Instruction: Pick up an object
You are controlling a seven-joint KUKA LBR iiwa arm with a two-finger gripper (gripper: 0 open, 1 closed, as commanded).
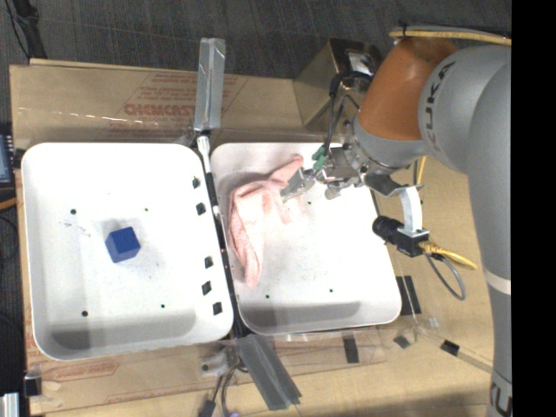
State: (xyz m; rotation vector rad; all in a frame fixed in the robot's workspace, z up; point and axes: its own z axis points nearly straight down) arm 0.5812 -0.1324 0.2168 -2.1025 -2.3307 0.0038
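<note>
The bench point(452, 320) bears two white bins point(52, 233) point(365, 294) side by side (flattened cardboard point(104, 94) lies behind them).

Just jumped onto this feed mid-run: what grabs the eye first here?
The grey and orange arm looms in from the right, its gripper down at the pink cloth crumpled along the right bin's left side. Across the divider, a lone blue cube sits in the left bin.

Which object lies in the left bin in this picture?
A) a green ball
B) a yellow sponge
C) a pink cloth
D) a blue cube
D: the blue cube sits alone on the floor of the left bin, while the pink cloth is in the right bin.
</note>
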